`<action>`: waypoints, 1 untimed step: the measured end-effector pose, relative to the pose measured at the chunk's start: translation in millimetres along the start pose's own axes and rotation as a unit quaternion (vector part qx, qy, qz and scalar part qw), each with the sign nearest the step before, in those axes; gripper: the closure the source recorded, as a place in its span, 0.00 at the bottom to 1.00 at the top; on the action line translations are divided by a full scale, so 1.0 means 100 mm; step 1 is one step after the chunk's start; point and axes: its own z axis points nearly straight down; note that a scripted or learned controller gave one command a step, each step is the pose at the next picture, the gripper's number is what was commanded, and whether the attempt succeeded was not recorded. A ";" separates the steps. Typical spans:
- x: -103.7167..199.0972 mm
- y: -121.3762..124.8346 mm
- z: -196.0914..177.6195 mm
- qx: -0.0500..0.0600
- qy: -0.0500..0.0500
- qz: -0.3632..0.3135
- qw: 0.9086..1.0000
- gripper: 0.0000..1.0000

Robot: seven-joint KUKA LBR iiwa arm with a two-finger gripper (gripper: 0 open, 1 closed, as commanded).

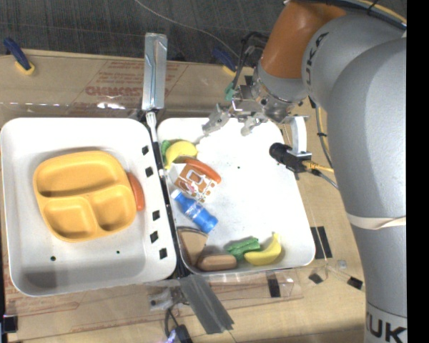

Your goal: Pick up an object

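Your end effector (232, 120) hangs over the far edge of the right shallow white bin (289, 199), silver fingers (213, 119) spread apart, nothing between them. Candidates lie along that bin's left wall and near edge: a small orange-and-white toy box (195, 178), a blue plastic bottle-shaped toy (196, 214), a yellow plastic banana (264, 251). All look light, hard and slick, I'd guess. You'd do best pinching the box across its flat sides; the rounded ones may squirt out. The yellow divided tray (82, 194) fills the left bin.
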 end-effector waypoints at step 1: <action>0.13 -0.04 1.12 -0.005 -0.001 0.000 1.000 0.00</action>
